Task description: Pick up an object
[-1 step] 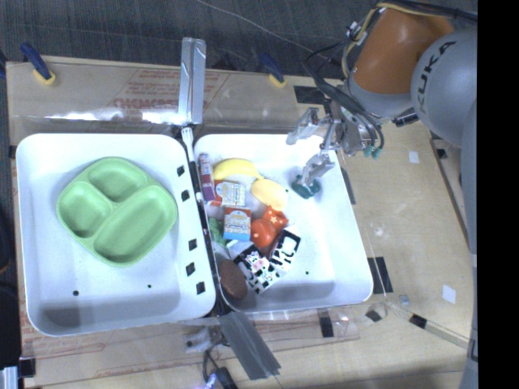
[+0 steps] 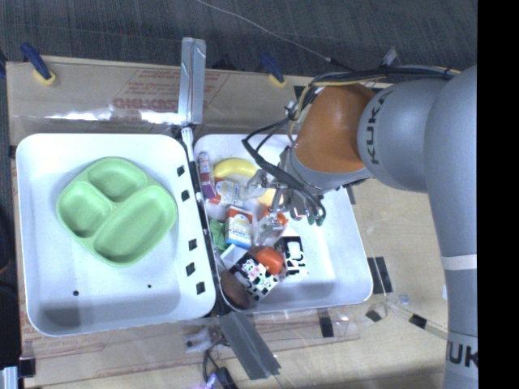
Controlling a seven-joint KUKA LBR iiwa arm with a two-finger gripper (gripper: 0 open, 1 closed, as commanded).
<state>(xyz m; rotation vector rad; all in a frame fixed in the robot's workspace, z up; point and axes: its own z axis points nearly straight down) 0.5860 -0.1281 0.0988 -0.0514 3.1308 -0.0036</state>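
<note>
The right bin (image 2: 345, 250) holds a pile of small objects. A yellow banana-shaped toy (image 2: 235, 168) lies at the back, and a slim red-capped tube (image 2: 205, 177) rests along the left wall. An orange and blue carton (image 2: 239, 226) sits in the middle. Nearer the front are a red-orange piece (image 2: 271, 260), black-and-white patterned blocks (image 2: 258, 279) and a brown round thing (image 2: 233, 292). My gripper (image 2: 270, 217) hangs low over the middle of the pile, just right of the carton, under the orange wrist band. Cables and the wrist hide its tip.
The left bin (image 2: 49, 298) bears a green three-part plate (image 2: 117, 209). A metal bar (image 2: 193, 79) stands at the back between the bins. The grey arm (image 2: 438, 136) covers the right bin's back right corner.
</note>
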